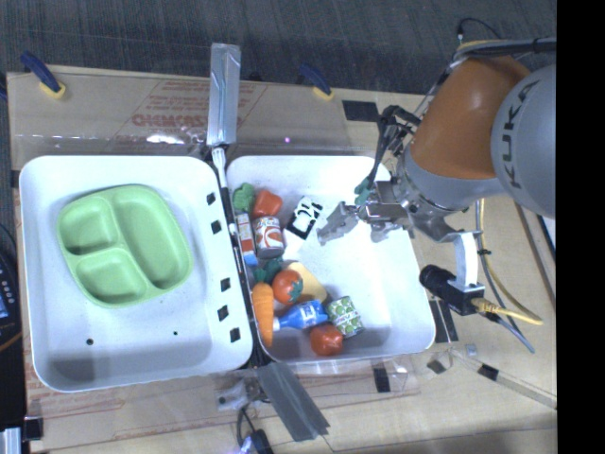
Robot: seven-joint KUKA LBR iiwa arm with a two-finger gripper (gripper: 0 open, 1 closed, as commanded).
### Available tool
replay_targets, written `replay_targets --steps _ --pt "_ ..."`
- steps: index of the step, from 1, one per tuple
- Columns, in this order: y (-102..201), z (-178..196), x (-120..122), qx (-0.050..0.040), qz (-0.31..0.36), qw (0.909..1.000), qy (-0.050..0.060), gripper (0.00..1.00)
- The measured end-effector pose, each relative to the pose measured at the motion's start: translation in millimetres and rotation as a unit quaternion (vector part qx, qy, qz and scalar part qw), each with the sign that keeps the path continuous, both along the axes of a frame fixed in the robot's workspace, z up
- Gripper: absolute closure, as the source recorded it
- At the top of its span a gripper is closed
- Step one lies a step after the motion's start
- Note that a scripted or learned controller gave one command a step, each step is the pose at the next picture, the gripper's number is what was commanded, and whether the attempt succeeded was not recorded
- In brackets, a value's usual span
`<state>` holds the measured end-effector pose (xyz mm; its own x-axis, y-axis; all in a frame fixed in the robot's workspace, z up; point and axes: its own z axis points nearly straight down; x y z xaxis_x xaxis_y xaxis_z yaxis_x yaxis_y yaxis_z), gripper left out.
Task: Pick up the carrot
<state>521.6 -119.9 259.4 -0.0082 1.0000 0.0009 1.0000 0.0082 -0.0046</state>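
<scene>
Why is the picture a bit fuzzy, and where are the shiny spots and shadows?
In the camera view, everything is slightly soft, so labels on the small can can't be read; glare streaks the metal divider between the bins; soft shadow darkens the left bin's lower corner; the carrot stays evenly lit.

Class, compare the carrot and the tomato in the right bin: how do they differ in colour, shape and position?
The carrot is orange, the tomato red. The carrot is long and tapered, the tomato round. The carrot lies along the bin's left wall, the tomato near the front wall. Both lie among the clutter, apart from the gripper.
</scene>
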Motion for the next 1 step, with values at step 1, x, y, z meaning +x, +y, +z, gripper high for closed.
replay_targets --steps 1 --pt "-1.2 -21.9 -13.2 -0.0002 -0.061 0.9981 0.0 0.0"
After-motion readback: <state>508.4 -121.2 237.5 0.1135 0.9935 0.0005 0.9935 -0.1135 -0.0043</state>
